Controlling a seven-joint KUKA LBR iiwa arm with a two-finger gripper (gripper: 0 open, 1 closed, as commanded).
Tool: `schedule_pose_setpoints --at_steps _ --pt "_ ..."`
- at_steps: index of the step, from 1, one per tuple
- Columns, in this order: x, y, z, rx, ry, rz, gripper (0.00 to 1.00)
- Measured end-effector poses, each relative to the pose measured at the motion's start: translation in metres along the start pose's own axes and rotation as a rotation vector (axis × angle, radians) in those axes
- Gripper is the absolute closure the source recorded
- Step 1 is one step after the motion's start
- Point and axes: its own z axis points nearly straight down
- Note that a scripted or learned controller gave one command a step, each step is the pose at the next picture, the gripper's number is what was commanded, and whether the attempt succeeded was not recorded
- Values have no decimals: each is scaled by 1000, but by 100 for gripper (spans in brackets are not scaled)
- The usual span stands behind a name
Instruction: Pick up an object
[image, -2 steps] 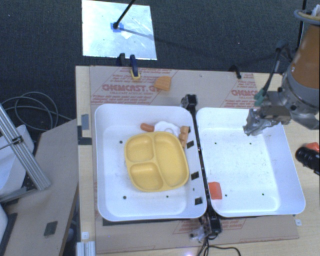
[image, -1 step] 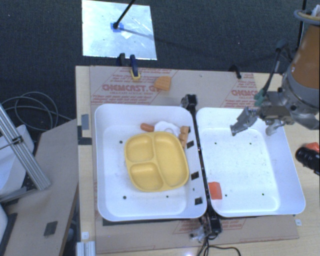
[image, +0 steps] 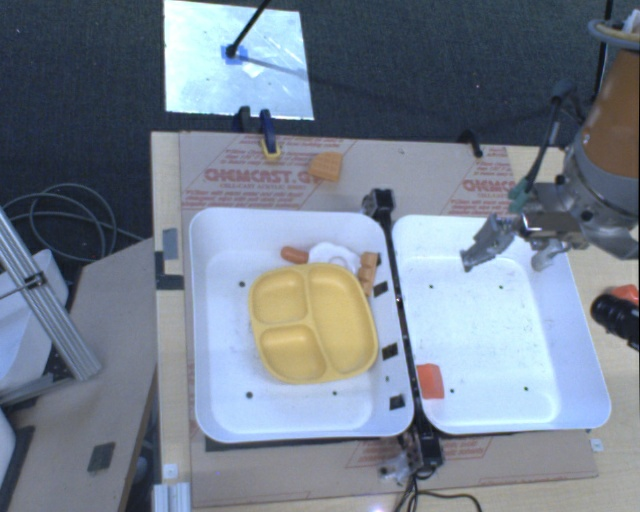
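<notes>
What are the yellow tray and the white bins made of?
The yellow tray looks like smooth molded plastic, with rounded compartments and a soft sheen. The white bins also look like plastic, thin and glossy with curved rims, though that can't be told for sure.

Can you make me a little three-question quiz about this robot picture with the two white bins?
1. True or false: the yellow divided plate lies in the left bin.
2. Which bin does the gripper hang over? A) left B) right
3. Fill in: the small orange block sits near the right bin's front ____ corner.

Key: 1 true. 2 B. 3 left.
</notes>
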Motion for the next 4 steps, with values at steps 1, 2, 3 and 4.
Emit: schedule_pose_setpoints --at_steps 1,2,3,4 --pt "0 0 0 0 0 0 0" --pt "0 0 0 0 0 0 0" --pt "0 0 0 0 0 0 0" --pt "0 1 -11 -4 0 -5 100"
